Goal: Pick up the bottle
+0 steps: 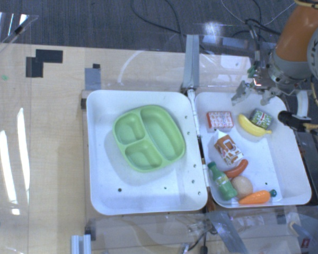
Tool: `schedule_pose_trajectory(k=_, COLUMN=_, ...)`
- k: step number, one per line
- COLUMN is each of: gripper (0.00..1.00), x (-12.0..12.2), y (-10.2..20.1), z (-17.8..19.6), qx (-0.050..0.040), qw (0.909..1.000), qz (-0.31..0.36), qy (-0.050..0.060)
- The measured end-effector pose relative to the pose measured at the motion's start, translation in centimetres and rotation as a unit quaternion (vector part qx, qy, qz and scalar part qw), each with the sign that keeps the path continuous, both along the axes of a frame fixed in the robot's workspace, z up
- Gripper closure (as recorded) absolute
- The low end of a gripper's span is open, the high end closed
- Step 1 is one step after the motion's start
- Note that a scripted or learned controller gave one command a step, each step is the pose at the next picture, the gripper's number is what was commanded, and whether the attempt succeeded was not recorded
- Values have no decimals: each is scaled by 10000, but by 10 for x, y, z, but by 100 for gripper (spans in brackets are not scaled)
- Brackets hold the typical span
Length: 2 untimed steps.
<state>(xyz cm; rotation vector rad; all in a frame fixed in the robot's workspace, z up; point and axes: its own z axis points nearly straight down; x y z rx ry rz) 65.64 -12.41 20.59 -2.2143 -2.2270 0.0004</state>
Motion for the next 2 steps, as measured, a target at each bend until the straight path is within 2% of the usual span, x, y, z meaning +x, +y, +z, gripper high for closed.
schedule_pose_trajectory(k=1, gripper=0, x=-77, y=-45, z=-19, qx=-3, qw=9968, qz=-803, qy=-3)
schedule_pose_trajectory(k=2, gripper=0, x=-130, y=4, z=-34, qx=-1, qw=9935, qz=-1136, qy=-1)
